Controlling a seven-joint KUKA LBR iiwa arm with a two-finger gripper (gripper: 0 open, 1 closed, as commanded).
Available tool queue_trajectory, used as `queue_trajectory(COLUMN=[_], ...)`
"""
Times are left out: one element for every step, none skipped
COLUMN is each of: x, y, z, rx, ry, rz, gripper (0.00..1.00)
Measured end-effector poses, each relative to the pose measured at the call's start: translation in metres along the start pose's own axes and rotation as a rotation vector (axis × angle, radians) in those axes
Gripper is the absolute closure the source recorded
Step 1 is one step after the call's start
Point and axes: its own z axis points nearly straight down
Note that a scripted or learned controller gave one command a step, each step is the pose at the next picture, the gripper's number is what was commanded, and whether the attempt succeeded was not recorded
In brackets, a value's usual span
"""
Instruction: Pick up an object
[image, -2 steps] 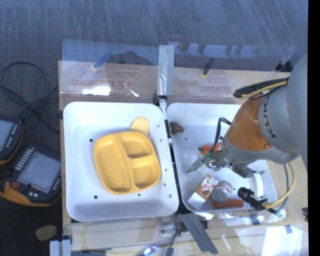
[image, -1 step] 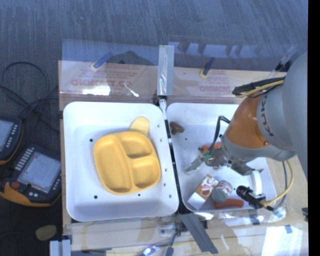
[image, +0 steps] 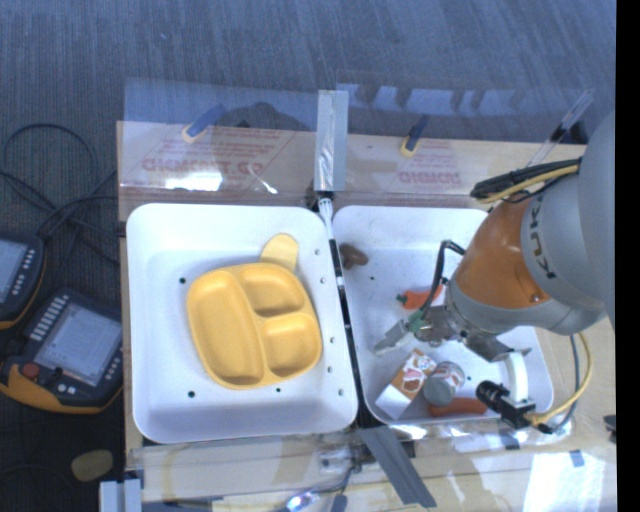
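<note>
Grey carpet around bench, orange-and-white carton (image: 409, 377) flat in right bin (image: 380, 232), tool (image: 420, 328) grip unclear

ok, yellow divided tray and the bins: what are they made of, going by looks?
Yellow divided tray: likely moulded plastic, smooth with a soft sheen; rounded compartment edges and uniform colour suggest it. Left bin and right bin: probably thin formed plastic, glossy white, with rounded corners and highlights along the rims. Coated metal can't be excluded.

We cannot tell what the small brown object (image: 353, 257) is, and the arm (image: 520, 280) hides part of the right bin (image: 375, 400) at lower right.
</note>
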Motion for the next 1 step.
queue_trajectory(x=[-0.0101], y=[0.0678], z=[0.0022], rx=[0.007], ry=[0.001], rz=[0.053], gripper=[0.0])
